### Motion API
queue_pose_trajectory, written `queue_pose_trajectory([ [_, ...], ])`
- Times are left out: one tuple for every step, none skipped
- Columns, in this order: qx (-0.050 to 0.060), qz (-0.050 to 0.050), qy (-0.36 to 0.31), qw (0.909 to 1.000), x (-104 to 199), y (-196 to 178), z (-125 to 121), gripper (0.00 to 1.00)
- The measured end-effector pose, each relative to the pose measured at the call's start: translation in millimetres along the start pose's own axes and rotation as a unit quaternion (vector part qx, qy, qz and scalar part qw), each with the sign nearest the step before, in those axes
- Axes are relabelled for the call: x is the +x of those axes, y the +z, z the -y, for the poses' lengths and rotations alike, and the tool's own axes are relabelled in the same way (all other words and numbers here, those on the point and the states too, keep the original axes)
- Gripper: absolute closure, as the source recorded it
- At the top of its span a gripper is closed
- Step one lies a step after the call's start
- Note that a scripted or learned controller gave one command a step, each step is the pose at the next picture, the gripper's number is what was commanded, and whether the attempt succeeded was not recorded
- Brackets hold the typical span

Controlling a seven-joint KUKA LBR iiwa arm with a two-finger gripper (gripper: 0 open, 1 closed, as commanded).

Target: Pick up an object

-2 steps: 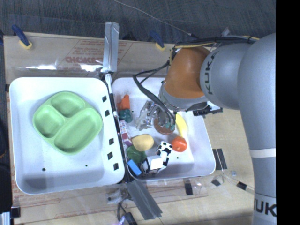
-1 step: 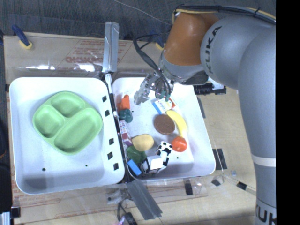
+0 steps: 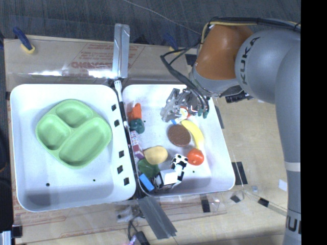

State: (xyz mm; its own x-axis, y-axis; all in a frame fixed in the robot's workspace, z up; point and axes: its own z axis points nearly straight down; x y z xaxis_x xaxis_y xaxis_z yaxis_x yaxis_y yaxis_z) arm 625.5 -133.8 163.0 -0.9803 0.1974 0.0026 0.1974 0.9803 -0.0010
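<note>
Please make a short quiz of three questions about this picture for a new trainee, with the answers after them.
1. True or false: the green divided plate lies in the same bin as the banana.
2. Which lies nearest the gripper? A) banana B) black-and-white cow toy C) yellow potato-like piece
3. Fill in: the brown disc lies just to the ___ of the banana in the camera view.

Key: 1 false; 2 A; 3 left.
</note>
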Motion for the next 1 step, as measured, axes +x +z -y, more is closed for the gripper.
queue_pose_trajectory([
  [-0.002,0.005,0.015,0.9999,37.3,-59.2,-69.9,1.0],
])
